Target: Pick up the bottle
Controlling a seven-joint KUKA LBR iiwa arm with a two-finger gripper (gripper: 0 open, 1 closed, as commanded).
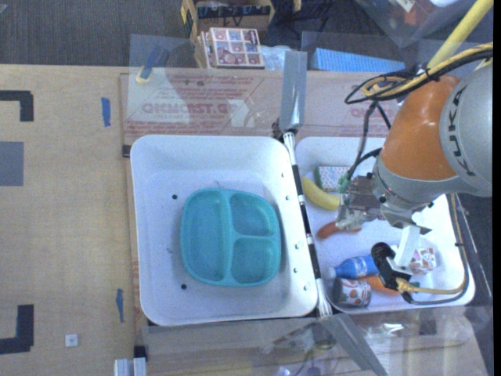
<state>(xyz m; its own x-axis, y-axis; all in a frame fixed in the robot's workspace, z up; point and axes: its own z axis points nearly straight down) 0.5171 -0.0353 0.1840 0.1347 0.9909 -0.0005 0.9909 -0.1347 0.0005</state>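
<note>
Arm (438, 124): it reached in from the right and hung over the right bin (462, 284).
Gripper (362, 210): it was above the middle of the right bin; open or closed, I cannot tell.
Bottle (354, 267): it lay on its side near the front edge of the right bin, just beside a can (354, 292).
Banana (319, 195): near the left wall of the right bin.
Left bin (156, 163): it carried a teal tray (231, 237) in its middle.

Overhead slanted view, both bins (149, 163)
</note>
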